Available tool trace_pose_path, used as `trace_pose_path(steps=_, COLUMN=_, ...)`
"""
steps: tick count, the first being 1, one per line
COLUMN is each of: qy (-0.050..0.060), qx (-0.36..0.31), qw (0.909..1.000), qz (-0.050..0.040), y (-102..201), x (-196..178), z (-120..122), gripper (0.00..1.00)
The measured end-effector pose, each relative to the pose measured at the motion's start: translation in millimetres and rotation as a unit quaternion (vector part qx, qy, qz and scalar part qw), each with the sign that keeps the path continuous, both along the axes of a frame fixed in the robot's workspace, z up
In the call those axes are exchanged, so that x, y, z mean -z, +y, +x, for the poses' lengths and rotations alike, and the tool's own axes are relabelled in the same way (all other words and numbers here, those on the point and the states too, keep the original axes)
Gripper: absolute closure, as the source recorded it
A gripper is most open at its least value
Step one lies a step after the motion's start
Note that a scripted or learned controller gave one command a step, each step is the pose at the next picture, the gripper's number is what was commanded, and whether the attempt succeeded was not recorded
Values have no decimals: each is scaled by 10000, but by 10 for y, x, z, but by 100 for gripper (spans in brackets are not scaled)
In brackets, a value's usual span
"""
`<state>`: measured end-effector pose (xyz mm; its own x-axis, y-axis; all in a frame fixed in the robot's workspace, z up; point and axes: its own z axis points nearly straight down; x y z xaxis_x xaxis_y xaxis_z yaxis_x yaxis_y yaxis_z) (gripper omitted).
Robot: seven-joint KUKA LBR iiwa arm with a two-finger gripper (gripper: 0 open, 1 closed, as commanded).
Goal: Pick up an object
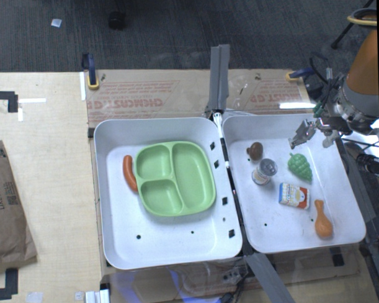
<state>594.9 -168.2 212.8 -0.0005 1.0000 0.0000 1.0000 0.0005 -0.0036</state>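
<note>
- Grey-and-orange arm reaching in at far right, gripper poised above the right bin's far edge; fingers look parted, nothing between them.
- Nearest candidate: green grape bunch, just near-left of the gripper, lying loose on the bin floor.
- Also loose there: brown round piece, small tin can, carton, orange gourd-like toy.
- Left bin: green divided plate, hot dog beside it.
- Nothing lifted yet; descent, closing and lift all seemingly left.

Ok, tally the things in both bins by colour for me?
Green: 2, divided plate and grape bunch
Orange: 2, sausage and gourd-shaped toy
Brown: 1, small round item
Silver: 1, can
White and red: 1, carton
Total: 7
</note>
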Motion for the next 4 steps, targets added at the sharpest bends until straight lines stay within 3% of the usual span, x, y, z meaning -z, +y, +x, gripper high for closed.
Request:
trace_pose_path(steps=1, qy=-9, qx=136, qw=9999, qz=-6, y=-357, x=1081, z=237, gripper=0)
trace_pose_path(steps=2, qy=-9, qx=-240, qw=9997, qz=2, y=-208, x=1215, z=-168, gripper=0)
trace_pose_path(steps=3, qy=-11, qx=-225, qw=9997, qz=1, y=-218, x=1125, z=-168, gripper=100)
trace_pose_path(steps=4, qy=-14, qx=300, qw=9995, qz=-6, y=316, x=-121, z=-148, gripper=100)
